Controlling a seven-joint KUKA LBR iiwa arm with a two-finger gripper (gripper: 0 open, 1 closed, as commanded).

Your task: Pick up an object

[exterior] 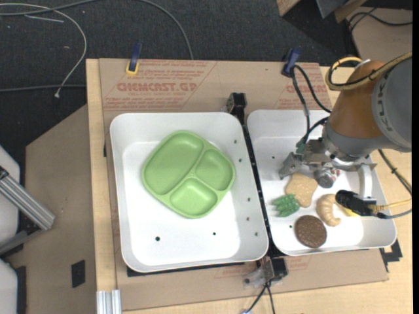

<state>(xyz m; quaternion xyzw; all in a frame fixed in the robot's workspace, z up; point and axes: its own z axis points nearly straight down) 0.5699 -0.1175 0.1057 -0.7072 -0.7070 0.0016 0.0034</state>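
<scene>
— Where are the objects to pick?

— In the right bin (373,241). A beige cracker-like piece (302,188) lies directly under my end effector (308,167). Just beside it are a small green toy (286,205), a tan curved piece (328,210) and a brown round disc (309,231).

— Does your end effector grasp something?

— I cannot tell; nothing is visibly between them.

— And the left bin (124,175)?

— It holds a green divided plate (188,173). Both bins stand on the table (105,110).

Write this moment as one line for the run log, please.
arm: over right bin | pincer: low above tan biscuit | beside: green leaf toy, brown disc | left bin: green plate
</scene>
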